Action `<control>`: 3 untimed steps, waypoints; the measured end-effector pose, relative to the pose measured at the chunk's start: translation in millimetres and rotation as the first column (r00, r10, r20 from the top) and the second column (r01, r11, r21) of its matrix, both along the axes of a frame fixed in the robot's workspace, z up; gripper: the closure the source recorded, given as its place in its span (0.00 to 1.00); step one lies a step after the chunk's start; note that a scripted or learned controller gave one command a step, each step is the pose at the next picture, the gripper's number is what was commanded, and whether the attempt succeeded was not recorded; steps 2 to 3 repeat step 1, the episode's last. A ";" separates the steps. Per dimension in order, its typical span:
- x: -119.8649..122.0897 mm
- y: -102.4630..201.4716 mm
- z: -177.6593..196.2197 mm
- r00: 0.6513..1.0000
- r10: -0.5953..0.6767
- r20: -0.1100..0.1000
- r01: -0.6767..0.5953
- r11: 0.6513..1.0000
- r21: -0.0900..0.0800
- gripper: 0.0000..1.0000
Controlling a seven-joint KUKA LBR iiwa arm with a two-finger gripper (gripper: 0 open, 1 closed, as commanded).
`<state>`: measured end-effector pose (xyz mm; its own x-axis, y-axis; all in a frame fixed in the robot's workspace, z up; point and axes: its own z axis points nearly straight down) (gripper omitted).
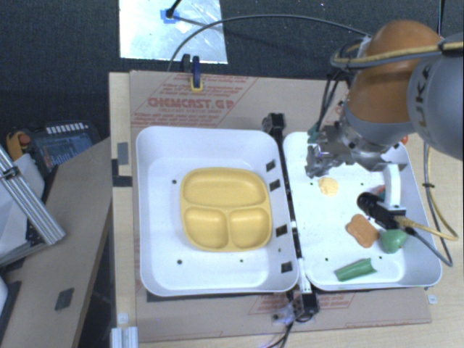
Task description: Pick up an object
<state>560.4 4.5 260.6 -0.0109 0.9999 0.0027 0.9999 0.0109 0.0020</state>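
In the right bin (420,267), my gripper (315,167) hangs near the far left corner, under the grey arm with its orange band. Just right of and below it, a small pale yellow piece (328,186) lies on the bin floor, apart from the gripper. An orange piece (361,230) lies further toward the front. Beside it on the right is a round green piece (392,241). A long green piece (354,270) rests near the front wall. I see nothing held in the gripper.
The left bin (152,267) holds a yellow divided plate (223,209) in its middle. A ridge with black clips (284,216) separates the two bins. Cables arch over the back of the bench.
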 end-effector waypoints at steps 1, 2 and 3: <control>-5.3 50.1 -17.2 1.000 -0.001 -0.002 0.001 1.000 0.000 1.00; -5.3 50.1 -17.2 1.000 -0.001 -0.002 0.001 1.000 0.000 1.00; -5.3 50.1 -17.2 1.000 -0.001 -0.002 0.001 1.000 0.000 1.00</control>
